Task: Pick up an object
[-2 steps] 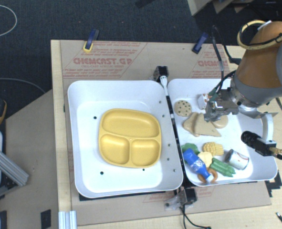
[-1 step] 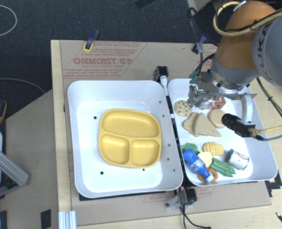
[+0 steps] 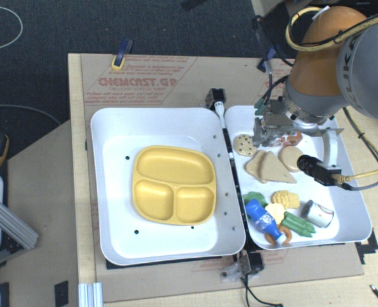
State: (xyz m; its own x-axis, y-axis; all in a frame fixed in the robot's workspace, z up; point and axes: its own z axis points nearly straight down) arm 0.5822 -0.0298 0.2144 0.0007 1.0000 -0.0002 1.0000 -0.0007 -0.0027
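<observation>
The right white bin [image 3: 355, 203] holds toy food. A round brown cookie [image 3: 242, 144] lies at its upper left, with tan bread slices [image 3: 269, 167] just below it. Lower down are a yellow corn cob [image 3: 286, 199], a blue bottle [image 3: 260, 214], a green pod [image 3: 297, 224] and a silver can [image 3: 318, 213]. My gripper [image 3: 267, 132] hangs low over the upper part of this bin, just right of the cookie and above the bread. A small red piece [image 3: 293, 137] shows beside it. I see nothing clearly held.
The left white bin [image 3: 112, 171] holds a yellow divided plate [image 3: 173, 184]. A black clip [image 3: 215, 98] sits at the top of the wall between the bins. A black fitting with cable [image 3: 316, 169] juts from the arm over the right bin.
</observation>
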